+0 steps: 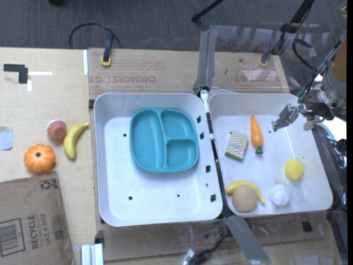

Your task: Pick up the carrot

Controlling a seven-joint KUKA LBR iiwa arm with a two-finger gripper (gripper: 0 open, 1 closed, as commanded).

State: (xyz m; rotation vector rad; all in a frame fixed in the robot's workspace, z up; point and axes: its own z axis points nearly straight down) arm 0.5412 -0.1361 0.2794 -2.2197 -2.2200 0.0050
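Camera view shows the carrot (256, 132) lying in the right bin (309, 164), in its upper middle, long axis running up and down the view with the green stub at the lower end; nothing touches it; a small checkered packet (237, 146) lies just beside the carrot on its left, tilted; well below the carrot sit a banana (238, 186) curled around a tan round item (245, 199), and a white crumpled lump (279, 195); a yellow ball (294, 169) rests to the carrot's lower right; left of the carrot, across the divider, the left bin (110, 164) holds a blue divided plate (164, 139); farther left, on the tabletop (38, 109), lie a second banana, a small pumpkin and a pinkish round item.

Risk, as I judge it: the packet sits so near the carrot that a descending finger could land on it or nudge it; the carrot is narrow and rounded, so an off-centre close could roll it aside.

Gripper (287, 116) hangs to the carrot's right, near the bin's upper right corner, apart from the carrot; the arm reaches in from the right edge; whether the fingers are spread or pressed together I cannot tell.
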